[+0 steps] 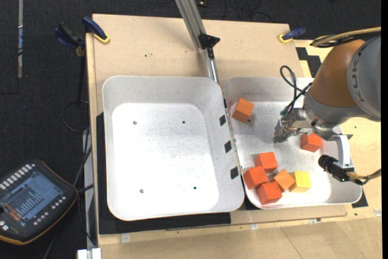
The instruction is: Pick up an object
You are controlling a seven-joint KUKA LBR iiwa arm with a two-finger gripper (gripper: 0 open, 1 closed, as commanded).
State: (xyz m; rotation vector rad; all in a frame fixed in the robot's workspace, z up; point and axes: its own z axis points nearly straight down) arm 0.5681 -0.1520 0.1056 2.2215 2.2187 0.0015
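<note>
No brand, label or legible writing can be made out on anything here; the screen of the grey handheld pendant with an orange rim (30,200) is too small to read. Two shallow white plastic bins sit side by side on a tan board: the left bin (121,100) shows a bare speckled floor, and the right bin (260,91) holds every block. I count seven blocks — six orange and one yellow. Taking the yellow foam cube (302,180) as the landmark, an orange-yellow block (284,179) sits just beside it on its left, touching or nearly so; three more orange cubes cluster further left of it, at (265,161), (255,176) and (270,191). An orange cube (311,142) lies above the yellow cube, near the wrist, and a lone orange cube (243,110) stands well up and to the left of it. The grey two-finger gripper (282,131) sits above and left of the yellow cube, over bare bin floor — whether its fingers are apart or together cannot be told, and no block is seen between them.
</note>
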